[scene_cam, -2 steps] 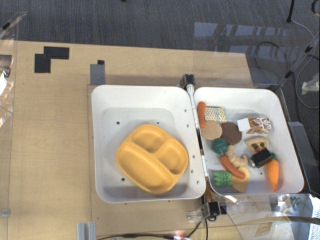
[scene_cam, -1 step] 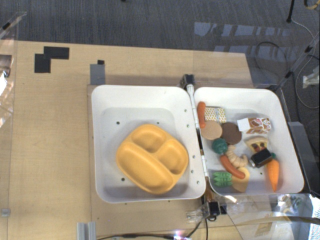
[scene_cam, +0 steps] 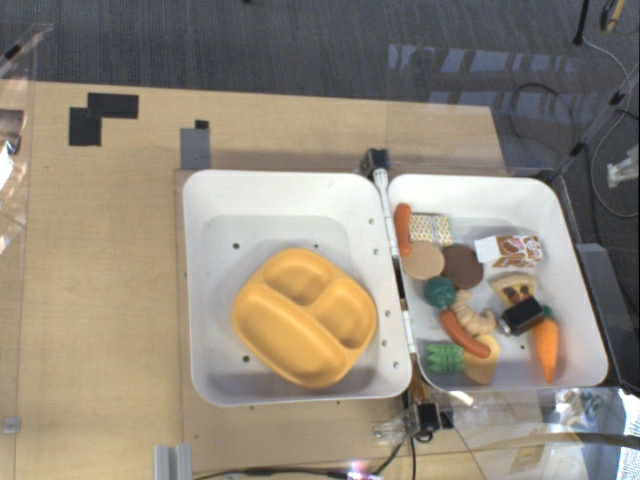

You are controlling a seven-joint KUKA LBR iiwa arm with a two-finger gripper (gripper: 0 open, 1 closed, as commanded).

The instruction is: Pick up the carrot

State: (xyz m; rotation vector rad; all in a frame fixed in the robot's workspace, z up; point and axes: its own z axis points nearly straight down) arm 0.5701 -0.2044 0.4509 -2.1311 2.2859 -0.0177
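Down in the near right corner of the right bin (scene_cam: 578, 230), the carrot (scene_cam: 546, 350) is lying alone by the wall. Other toy foods (scene_cam: 462, 266) are crowding its top end, so grabbing its thin, free half is looking easiest.

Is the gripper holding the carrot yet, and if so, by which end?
No hold can be seen. The carrot lies loose in the right bin, near its front right corner, beside a black piece, with nothing gripping it.
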